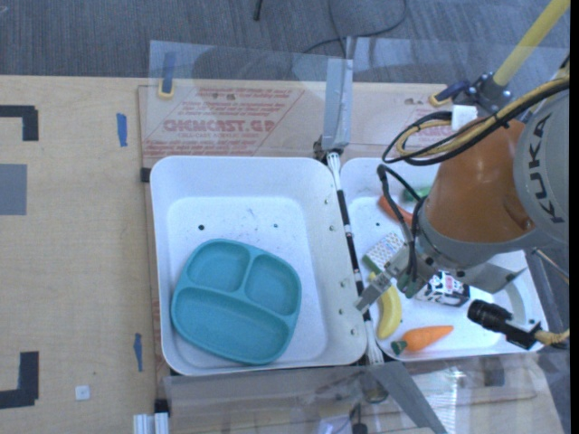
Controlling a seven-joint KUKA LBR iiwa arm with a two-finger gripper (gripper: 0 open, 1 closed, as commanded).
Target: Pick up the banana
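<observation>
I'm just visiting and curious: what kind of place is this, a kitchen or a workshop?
Most likely a robotics lab test bench. A grey-and-orange robot arm with trailing cables reaches over two white bins, which hold a teal divided plate, a banana and a carrot.

A teal divided plate point(237, 301) lies in the left bin point(172, 188); an orange carrot point(425, 337), apparently, in the right.

Grey arm point(534, 152), orange band point(475, 188), black cables point(425, 143)

I see two white bins point(181, 197) of matt plastic, and a teal divided tray point(237, 301), smooth plastic with a slight sheen. My bench point(72, 269) looks like pale matt wood; the arm's orange band point(475, 188) is glossy.
</observation>
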